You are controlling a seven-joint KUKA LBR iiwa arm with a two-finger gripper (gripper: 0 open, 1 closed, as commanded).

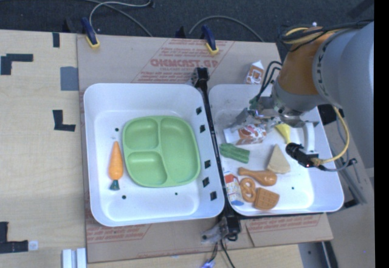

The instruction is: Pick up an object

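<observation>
Jaws (258, 116) sit directly above the snack packet (250, 134); their state cannot be told.

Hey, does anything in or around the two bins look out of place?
Yes: a small white and orange carton lies on the brown cardboard beyond the right white bin, apart from the toy food inside it.

The right bin (328, 200) holds a jumble of toy food. A clear packet with red print (250, 134) lies near its centre. At seven o'clock from the packet lies a green pod (234, 153). A pale bread wedge (279, 161) sits at four o'clock. Toward six o'clock lie a brown drumstick (258, 175), a pretzel (247, 188) and a waffle (265, 199), close together.
</observation>
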